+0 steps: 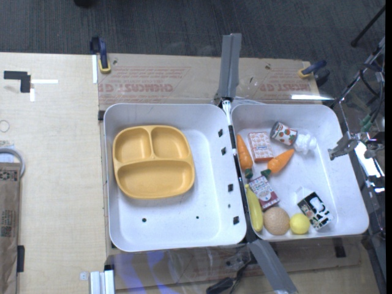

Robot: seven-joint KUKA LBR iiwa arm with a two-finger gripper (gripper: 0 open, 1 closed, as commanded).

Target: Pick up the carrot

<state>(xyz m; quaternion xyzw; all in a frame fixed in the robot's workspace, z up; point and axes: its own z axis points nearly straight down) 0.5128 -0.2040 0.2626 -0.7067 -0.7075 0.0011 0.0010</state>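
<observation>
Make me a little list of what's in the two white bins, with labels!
left bin: yellow divided plate
right bin: two carrots, cartons, bottle, banana, round fruit
carrot by divider: lies along the left wall
middle carrot: tilted, touching the pink carton
front row: banana, brown ball, lemon
tool: right rim, holding nothing

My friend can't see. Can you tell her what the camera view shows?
Two carrots lie among toy foods in the right bin; a yellow divided plate sits in the left bin.
</observation>
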